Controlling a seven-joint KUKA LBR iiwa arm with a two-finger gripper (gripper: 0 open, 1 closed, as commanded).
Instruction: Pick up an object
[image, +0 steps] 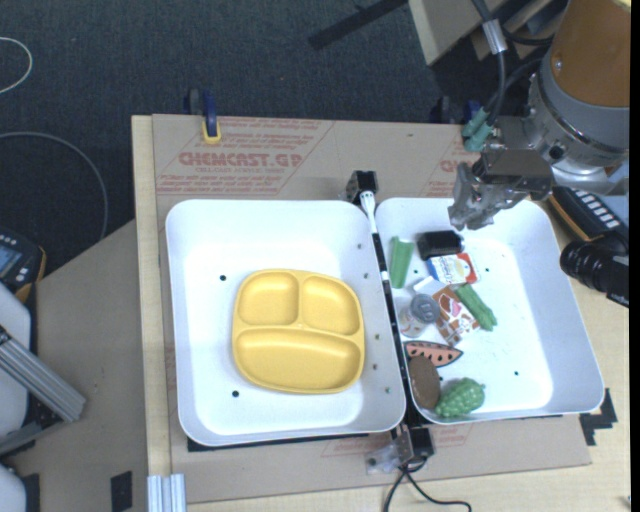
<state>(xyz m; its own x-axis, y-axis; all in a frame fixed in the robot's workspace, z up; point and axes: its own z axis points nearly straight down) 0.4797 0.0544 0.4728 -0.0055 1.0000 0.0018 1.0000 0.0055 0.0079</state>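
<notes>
**Above the far end of the right bin, holding nothing**

Nearest, in the near left corner of the right bin (560, 330): a knobbly green lump (460, 397), touching a brown oval piece (424, 381) on its left. Just beyond those, a watermelon slice (432, 352), lying flat.

Level with these, in the left bin (190, 300): a yellow divided plate (298, 330), sitting alone in the middle, upright.

Farther into the right bin, a loose cluster along the left side: a grey round disc (424, 308), a red-and-white packet (456, 312) beside it, and a green pickle (480, 309) at the right of the packet. Beyond these, a white packet with blue and red print (450, 268) and a green stick (400, 262) close to the left wall. Then a small black block (438, 243), farthest of the pile.

Just past the black block and slightly right, the gripper (466, 216), pointing down, hanging over the far part of that bin. Open or closed: cannot tell. Nothing seen in its grasp.

Farthest, on the cardboard sheet (300, 160) under both bins, a blue-and-yellow clamp (209, 117) at the far left edge.
</notes>
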